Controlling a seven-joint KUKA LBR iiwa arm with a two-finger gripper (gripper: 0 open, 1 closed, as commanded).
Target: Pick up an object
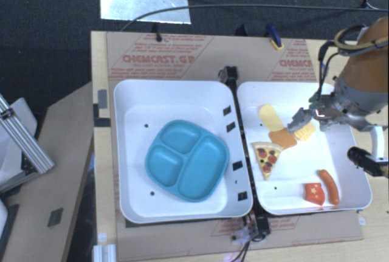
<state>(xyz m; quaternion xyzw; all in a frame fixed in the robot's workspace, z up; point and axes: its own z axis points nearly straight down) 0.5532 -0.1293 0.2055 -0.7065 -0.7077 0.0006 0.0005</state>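
In the right bin (358,191) lie several toy foods: a pale yellow piece (268,114), an orange piece (281,138), a yellow corn cob (306,131), a pizza slice (266,157), a red piece (314,193) and a sausage (330,185). My gripper (298,121) comes in from the right and hangs low over the corn cob and the orange piece. Nothing can be made out between its fingers.
The left bin (130,109) holds a blue divided plate (186,159). A black clamp strip (236,127) runs between the two bins. The arm's orange band (368,69) stands over the right bin's far right corner. Cables cross the bench behind the bins.
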